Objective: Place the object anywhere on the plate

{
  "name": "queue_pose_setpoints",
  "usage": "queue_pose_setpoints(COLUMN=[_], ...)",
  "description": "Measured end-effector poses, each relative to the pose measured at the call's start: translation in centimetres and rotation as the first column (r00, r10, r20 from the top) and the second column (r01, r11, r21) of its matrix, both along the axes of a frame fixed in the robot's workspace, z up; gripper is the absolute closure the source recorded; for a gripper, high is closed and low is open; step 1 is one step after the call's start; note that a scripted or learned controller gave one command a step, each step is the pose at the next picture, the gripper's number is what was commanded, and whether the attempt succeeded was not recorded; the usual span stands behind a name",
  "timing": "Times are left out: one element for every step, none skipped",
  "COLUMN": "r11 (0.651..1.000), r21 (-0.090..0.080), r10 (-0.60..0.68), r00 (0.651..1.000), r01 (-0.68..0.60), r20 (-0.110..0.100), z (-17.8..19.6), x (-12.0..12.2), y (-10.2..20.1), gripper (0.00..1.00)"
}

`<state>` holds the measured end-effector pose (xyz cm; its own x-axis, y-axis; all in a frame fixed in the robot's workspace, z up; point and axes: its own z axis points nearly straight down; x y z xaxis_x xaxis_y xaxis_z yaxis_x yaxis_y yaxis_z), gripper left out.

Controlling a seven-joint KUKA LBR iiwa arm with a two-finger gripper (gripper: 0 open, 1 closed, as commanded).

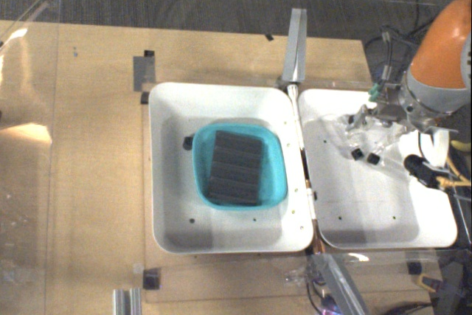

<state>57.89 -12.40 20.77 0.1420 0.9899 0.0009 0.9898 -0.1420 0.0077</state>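
Observation:
A dark grey ridged block (235, 166) lies flat on the teal plate (276, 172), which sits in the middle of the left white bin (164, 181). My gripper (366, 155) hangs over the upper part of the right white bin (383, 221), well to the right of the plate. Its two clear fingers end in small black fingertips (358, 153) that stand apart, open, with nothing between them. The orange band of the arm (441, 55) rises at the right edge.
A grey metal post (296, 48) stands behind the seam between the two bins. Black and yellow cabling (426, 167) hangs by the wrist at the right bin's right side. Bare wooden bench (74, 158) stretches out to the left.

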Motion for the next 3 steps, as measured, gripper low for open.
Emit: queue_pose_setpoints(r11=[1.0, 0.994, 0.982], r21=[-0.003, -0.004, -0.003], r10=[-0.02, -0.109, -0.189], r00=[1.0, 0.994, 0.982], r01=[0.02, 0.109, 0.189], r20=[0.002, 0.005, 0.005], z=[10.3, 18.7, 22.9], x=[-9.0, -8.3, -9.0], y=[-4.5, -7.7, -7.5], gripper=[0.0, 0.0, 0.0])
